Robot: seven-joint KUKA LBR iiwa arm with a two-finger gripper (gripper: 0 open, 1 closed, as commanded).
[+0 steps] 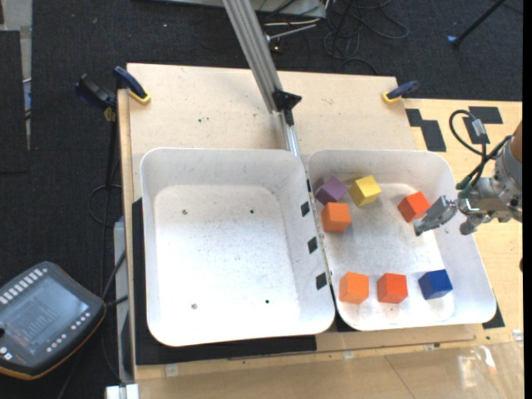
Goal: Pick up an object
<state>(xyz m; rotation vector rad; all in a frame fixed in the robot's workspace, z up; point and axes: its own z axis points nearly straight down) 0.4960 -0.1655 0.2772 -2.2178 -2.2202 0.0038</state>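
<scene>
Tabletop (pixel 216 98): pale board bearing two shallow white bins side by side.

Left bin (pixel 166 173): white floor with a few small dark specks; no objects seen in it.

Right bin (pixel 465 260): holds seven blocks.
- Purple block (pixel 332 189): far left part of the bin, close to the wall shared with the left bin.
- Yellow block (pixel 365 190): just right of the purple block.
- Orange block (pixel 336 217): just near of the purple block, left side.
- Red-orange block (pixel 413 206): far right part, tilted on the bin floor.
- Orange cube (pixel 354 288): near row, left.
- Red-orange cube (pixel 392 288): near row, middle, just right of the orange cube.
- Blue block (pixel 435 284): near row, right, just beside the red-orange cube.

Arm (pixel 499 189): grey, enters from the right edge over the right bin's right wall.

End effector (pixel 435 215): dark fingers pointing left, low over the right part of the right bin. How far the fingers are parted cannot be told at this size and angle; no block is seen between them.

Relation to blocks: the red-orange block lies just left and slightly far of the end effector tip, very close; whether they touch cannot be told. The blue block lies near of the tip, apart from it. The purple, yellow and orange blocks lie well to its left.
</scene>
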